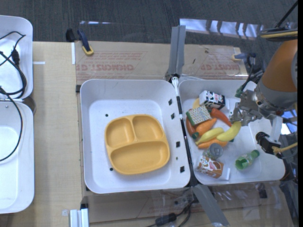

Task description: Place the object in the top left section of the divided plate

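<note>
Right bin [265, 174]: jaws [240, 113] overlap the banana [230, 131], grip unclear.

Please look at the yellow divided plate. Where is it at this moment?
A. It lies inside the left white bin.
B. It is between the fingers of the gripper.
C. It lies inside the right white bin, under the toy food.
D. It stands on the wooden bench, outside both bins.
A: the yellow divided plate lies flat on the floor of the left white bin, while the gripper is over the right white bin.
</note>
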Controlling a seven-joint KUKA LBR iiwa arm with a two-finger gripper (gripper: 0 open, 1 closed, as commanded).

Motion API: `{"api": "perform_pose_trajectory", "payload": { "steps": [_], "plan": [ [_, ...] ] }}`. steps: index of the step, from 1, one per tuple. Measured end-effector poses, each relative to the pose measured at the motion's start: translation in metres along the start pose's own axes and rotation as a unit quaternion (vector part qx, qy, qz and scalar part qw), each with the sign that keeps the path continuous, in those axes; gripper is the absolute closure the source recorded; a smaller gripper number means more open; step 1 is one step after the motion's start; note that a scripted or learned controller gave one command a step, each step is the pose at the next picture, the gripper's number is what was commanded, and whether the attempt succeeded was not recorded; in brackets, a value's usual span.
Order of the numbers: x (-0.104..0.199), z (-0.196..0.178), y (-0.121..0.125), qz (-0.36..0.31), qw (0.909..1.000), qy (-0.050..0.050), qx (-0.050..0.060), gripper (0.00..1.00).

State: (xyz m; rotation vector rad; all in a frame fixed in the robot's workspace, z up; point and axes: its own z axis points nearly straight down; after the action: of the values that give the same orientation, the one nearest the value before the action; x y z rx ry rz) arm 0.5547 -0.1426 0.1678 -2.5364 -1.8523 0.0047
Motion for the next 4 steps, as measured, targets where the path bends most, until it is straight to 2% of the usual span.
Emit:
{"api": "perform_pose_trajectory", "payload": {
  "steps": [1, 2, 3, 4],
  "plan": [
    [0.083, -0.063, 0.032, -0.076, 0.9971, 0.000, -0.001, 1.00],
    [0.083, -0.071, 0.032, -0.078, 0.9970, -0.002, 0.000, 1.00],
    [0.044, -0.077, -0.010, -0.203, 0.9792, 0.000, 0.000, 1.00],
    [0.072, -0.071, -0.080, 0.007, 1.0000, 0.000, 0.001, 1.00]
  ]
}}
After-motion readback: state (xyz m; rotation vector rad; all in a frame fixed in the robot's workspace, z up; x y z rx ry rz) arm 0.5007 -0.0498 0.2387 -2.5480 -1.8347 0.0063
